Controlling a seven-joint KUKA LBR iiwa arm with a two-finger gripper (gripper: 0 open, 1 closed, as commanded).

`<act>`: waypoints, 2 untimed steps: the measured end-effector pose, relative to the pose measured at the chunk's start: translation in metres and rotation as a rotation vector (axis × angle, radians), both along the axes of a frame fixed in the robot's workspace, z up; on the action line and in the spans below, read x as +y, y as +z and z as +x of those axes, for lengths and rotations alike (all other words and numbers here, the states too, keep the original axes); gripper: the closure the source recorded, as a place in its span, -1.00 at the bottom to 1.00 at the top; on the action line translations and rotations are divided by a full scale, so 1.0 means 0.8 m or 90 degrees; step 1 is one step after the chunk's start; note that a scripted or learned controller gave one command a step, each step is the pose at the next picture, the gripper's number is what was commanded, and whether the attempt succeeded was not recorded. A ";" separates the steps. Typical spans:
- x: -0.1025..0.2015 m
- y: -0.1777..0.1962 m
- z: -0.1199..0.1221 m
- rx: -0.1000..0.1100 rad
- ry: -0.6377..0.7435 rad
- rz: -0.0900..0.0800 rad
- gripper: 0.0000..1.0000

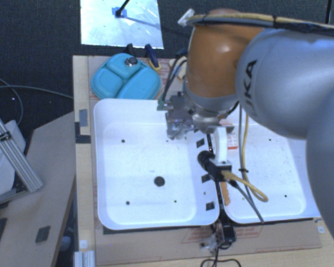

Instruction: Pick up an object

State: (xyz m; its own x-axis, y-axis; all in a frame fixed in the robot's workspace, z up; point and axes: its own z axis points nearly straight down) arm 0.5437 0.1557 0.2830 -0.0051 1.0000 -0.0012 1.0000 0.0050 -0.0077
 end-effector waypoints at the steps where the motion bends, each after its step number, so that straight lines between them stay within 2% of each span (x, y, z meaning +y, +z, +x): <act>1: 0.038 -0.174 0.029 0.001 0.000 -0.001 1.00; 2: -0.011 -0.251 -0.076 -0.002 -0.005 0.001 1.00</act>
